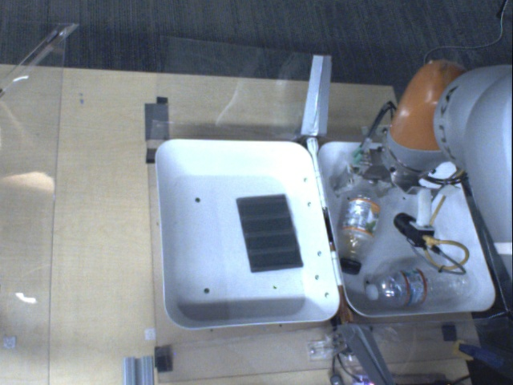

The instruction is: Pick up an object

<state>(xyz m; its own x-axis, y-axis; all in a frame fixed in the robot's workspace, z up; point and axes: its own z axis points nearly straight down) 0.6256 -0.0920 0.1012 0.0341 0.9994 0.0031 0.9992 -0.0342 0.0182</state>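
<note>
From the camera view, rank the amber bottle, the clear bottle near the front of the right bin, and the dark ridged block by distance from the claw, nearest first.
1. Amber bottle, in the right bin, just below the claw.
2. Clear bottle, lying toward the right bin's front edge.
3. Dark ridged block, over in the left bin.

**bench and fittings around the bins**

on my feed i see the pale wooden bench (88, 239) running under both bins, with dark grey carpet (200, 14) beyond its far edge. a clear acrylic panel (32, 175) covers the left part of the bench and catches some glare. a grey metal post (316, 96) stands at the far end of the gap between the bins. small black brackets (157, 119) sit just beside the left bin's corners, and a thin cable (503, 10) crosses the carpet at top right.
</note>
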